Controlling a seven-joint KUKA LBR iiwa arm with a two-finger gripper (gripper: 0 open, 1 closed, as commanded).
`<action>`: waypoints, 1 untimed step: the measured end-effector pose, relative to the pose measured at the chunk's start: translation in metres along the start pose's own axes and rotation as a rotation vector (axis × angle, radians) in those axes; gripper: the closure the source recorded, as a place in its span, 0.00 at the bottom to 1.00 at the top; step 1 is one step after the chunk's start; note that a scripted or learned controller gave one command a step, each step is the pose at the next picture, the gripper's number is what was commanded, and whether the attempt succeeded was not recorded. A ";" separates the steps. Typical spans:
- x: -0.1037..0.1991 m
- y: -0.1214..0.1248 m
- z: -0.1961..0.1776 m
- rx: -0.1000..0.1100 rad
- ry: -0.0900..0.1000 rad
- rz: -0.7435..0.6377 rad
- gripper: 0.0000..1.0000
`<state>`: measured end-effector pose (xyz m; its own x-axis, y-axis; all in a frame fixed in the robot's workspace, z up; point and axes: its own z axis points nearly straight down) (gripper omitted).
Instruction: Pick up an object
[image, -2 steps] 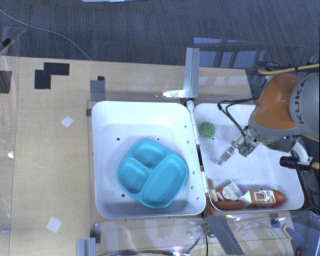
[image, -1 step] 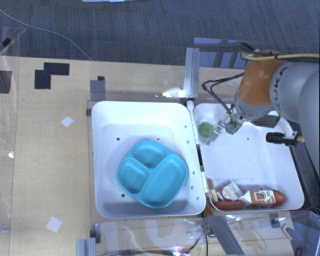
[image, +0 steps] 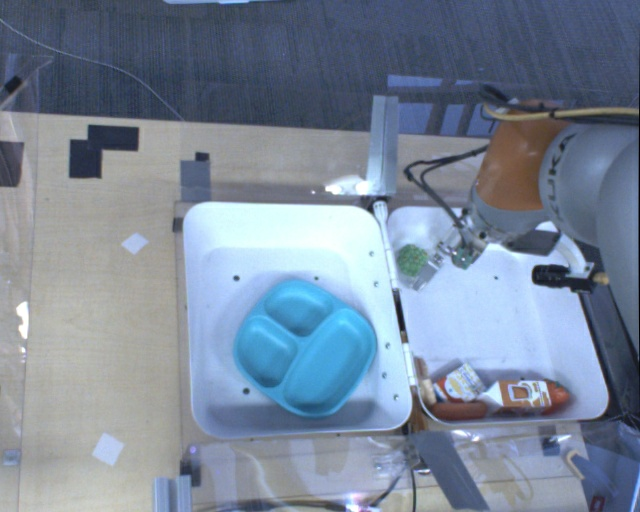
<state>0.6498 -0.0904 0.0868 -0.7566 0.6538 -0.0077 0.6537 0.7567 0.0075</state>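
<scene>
The gripper (image: 437, 262) reaches low into the right bin (image: 520, 330), at frame centre-right, beside a green object (image: 411, 259). Whether its jaws are apart or together I cannot tell. That placement suggests it targets the green piece.

Part of the maker's dark lettering shows on the grey arm (image: 590, 185) beside its orange band, too cut off to read, and the print on the packet (image: 463, 381) is too small.

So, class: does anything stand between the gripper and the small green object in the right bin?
Nothing visible does. The gripper sits right beside the green object at the right bin's upper left; the packets lie far off, along the near edge.
</scene>
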 end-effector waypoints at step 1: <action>-0.005 0.003 0.000 0.007 0.006 -0.047 0.00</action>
<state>0.6558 -0.0910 0.0869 -0.7868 0.6172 -0.0018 0.6172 0.7868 0.0001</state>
